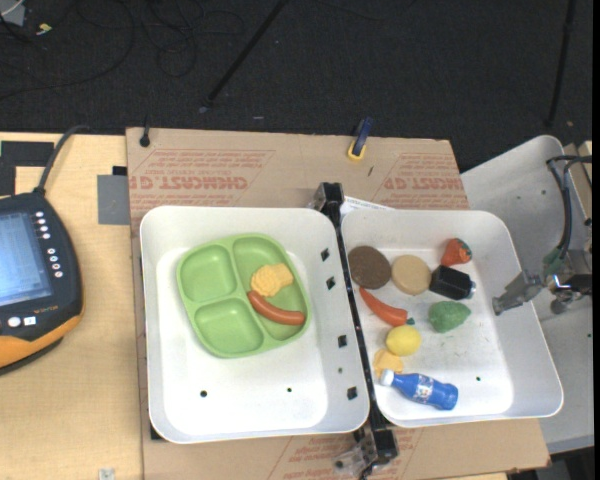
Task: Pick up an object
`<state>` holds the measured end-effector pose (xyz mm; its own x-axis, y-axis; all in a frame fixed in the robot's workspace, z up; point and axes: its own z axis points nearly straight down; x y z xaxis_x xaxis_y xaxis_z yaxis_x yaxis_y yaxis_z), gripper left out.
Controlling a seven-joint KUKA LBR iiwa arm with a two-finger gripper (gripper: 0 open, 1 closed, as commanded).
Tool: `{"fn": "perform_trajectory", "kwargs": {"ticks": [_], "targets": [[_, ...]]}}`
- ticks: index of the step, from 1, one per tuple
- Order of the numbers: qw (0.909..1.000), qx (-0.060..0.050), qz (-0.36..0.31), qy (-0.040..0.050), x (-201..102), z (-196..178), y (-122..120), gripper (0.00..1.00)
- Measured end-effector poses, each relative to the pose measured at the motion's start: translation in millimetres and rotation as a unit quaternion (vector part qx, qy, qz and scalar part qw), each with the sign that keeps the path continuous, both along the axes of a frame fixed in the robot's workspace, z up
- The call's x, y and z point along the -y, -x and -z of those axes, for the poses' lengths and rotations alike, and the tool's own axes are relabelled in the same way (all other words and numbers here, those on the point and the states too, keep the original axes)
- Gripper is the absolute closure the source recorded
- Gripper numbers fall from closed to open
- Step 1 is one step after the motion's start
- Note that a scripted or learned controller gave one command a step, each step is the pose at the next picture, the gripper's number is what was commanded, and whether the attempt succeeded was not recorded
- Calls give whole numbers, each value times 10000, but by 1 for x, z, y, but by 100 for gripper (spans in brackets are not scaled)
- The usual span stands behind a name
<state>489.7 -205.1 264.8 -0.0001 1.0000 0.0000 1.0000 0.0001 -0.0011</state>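
Objects for picking lie in the right bin [535, 368]. Nearest the camera a blue bottle [421, 389] lies on its side close to the front wall. Just behind it sits a yellow lemon [403, 341], with a red chili pepper [382, 307] slanting above it and a green lumpy piece [448, 315] to its right. Farther back are a dark brown disc [369, 266], a tan disc [411, 274], a black block [451, 284] and a red strawberry [456, 252]. The gripper [507, 299] hovers at the bin's right rim, holding nothing; whether it is parted cannot be told. In the left bin [170, 388], a green divided tray [220, 308] carries a sausage [276, 310] and a yellow corn piece [271, 279].
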Motion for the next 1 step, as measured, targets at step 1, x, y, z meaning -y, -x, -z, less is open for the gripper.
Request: {"fn": "perform_trajectory", "kwargs": {"ticks": [1], "targets": [[10000,-7,2,-5,1,-10,0,100]]}}
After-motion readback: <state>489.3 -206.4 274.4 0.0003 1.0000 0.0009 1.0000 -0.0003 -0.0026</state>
